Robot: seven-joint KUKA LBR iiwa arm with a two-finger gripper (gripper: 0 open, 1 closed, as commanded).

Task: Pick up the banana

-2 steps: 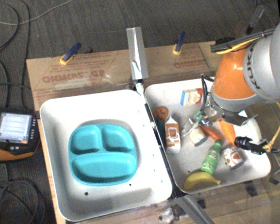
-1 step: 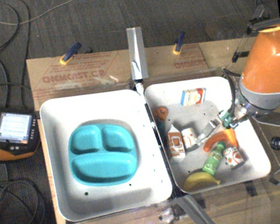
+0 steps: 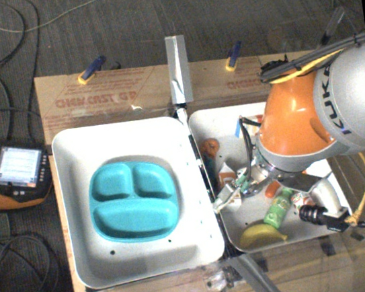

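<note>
The yellow banana (image 3: 261,234) lies at the front edge of the right bin (image 3: 217,128), near its middle. The arm's orange band and wrist hang over the bin's middle and right. My gripper (image 3: 242,184) reaches down and left from under the wrist, toward the bin's left wall, above and slightly left of the banana. It stands apart from the banana, and its tips are lost among small objects.
A green bottle (image 3: 278,208) lies tilted just above the banana. An orange-brown object (image 3: 209,148) sits near the right bin's left wall. The left bin (image 3: 68,152) holds a turquoise divided plate (image 3: 135,200). A teach pendant (image 3: 11,174) lies off the bench's left side.
</note>
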